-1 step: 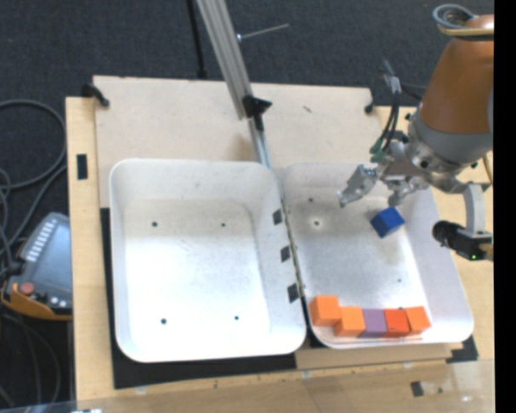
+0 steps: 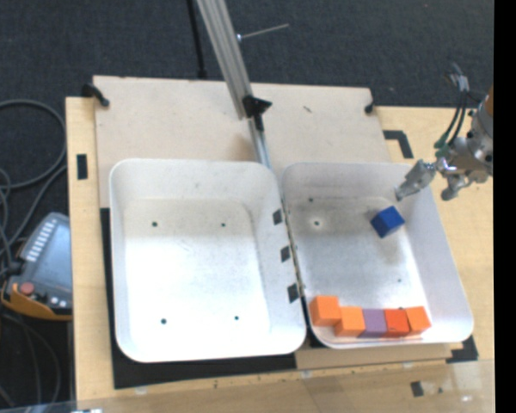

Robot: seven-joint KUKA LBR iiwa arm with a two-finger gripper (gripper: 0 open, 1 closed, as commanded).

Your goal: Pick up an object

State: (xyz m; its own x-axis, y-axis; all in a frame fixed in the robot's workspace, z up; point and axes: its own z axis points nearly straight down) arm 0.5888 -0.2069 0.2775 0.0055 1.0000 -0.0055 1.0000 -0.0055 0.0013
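Blocks (image 2: 371, 319) in a row along right bin (image 2: 430, 231) front wall, blue cube (image 2: 387, 221) apart

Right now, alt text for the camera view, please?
The gripper hangs open over the right bin, beside a blue cube and holding nothing. Four orange blocks and one purple block line that bin's near edge.

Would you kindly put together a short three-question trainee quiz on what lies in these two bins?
1. True or false: the blue cube touches the row of blocks.
2. Which bin holds every block? A) left bin B) right bin
3. Fill in: one block in the row is ____; the rest are orange.

Key: 1 false, it sits apart, near the gripper; 2 B; 3 purple.
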